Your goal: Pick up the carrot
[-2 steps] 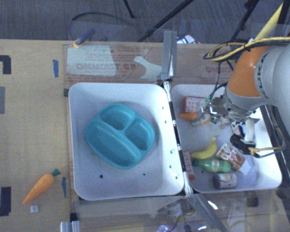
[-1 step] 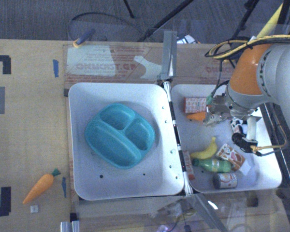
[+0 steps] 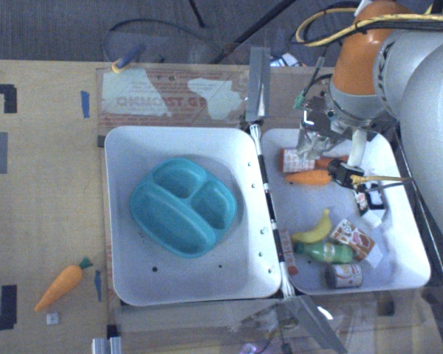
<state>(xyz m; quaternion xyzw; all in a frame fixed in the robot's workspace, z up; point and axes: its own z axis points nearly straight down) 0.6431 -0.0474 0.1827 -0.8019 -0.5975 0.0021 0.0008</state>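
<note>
My claw (image 3: 310, 152) hangs right above the carrot (image 3: 308, 177); can't tell its state. Looks like light, stiff, slick plastic, so I'd pinch mid-body.

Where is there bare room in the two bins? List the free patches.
Left bin: bare floor rings the blue divided plate, widest along the far side and the near edge. Right bin: a bare strip lies between the carrot and the banana. Its near side is crowded: banana, green bottle, can, carton. The gripper hangs over the far end.
</note>
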